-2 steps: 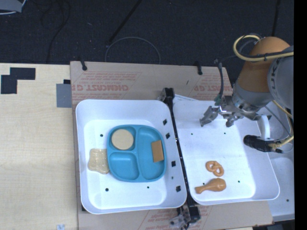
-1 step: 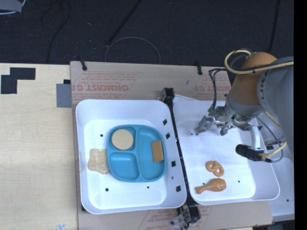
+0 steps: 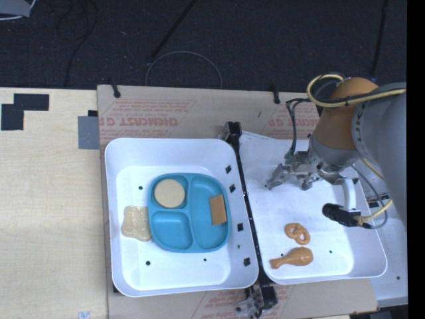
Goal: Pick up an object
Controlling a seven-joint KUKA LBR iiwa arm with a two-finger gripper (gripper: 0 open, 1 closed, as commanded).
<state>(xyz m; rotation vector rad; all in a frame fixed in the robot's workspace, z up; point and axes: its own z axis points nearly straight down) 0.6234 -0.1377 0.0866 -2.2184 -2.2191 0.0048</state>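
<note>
Two shallow white plastic bins are seen side by side on a pale wooden surface [image 3: 46,198]. In the left bin [image 3: 126,158] lies a glossy blue tray [image 3: 179,234] with three compartments: a round tan disc [image 3: 169,193] at its 11 o'clock, a flat brown rectangle [image 3: 218,209] at 3 o'clock. A pale, lumpy slice [image 3: 136,222] lies just beside the tray at 9 o'clock. In the right bin [image 3: 362,261], at 6 o'clock, a knotted pretzel [image 3: 297,232] sits above a smooth drumstick [image 3: 293,258]. The metal claw [image 3: 290,177] hangs at the bin's 11 o'clock, well apart from both; whether it is wide or narrow cannot be told.
</note>
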